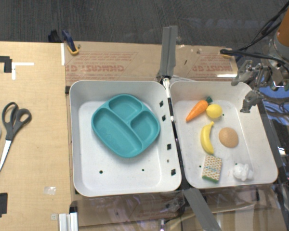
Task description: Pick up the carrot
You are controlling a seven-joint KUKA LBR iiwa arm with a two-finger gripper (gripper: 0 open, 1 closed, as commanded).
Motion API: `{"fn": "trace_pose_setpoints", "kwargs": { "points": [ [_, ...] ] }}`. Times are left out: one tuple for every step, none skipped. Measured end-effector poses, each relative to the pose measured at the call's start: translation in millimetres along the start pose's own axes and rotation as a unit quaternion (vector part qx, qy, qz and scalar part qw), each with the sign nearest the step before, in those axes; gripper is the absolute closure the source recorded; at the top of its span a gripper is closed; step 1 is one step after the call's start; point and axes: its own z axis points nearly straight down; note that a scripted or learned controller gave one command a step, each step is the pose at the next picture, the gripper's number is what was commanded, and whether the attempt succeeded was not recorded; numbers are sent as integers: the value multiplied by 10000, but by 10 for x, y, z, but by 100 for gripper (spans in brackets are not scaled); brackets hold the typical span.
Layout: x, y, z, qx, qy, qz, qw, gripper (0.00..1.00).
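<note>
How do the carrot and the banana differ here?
The carrot is orange with a green top; the banana is yellow. The carrot lies slanted, touching the lemon; the banana runs lengthwise, apart from the egg. Both lie in the right bin.

Wooden bench (33, 143), dark floor (135, 8)

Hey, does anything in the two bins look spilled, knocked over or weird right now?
Nothing stands out. The teal plate lies flat in the left bin. In the right bin, the carrot, lemon, banana, egg, sponge and a white lump lie loose but intact.
</note>
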Motion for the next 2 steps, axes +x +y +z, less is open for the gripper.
{"fn": "trace_pose_setpoints", "kwargs": {
  "points": [
    [-110, 120, 1880, 5, -9, -71, 10000, 0],
    [-127, 131, 1774, 14, -35, -87, 10000, 100]
  ]
}}
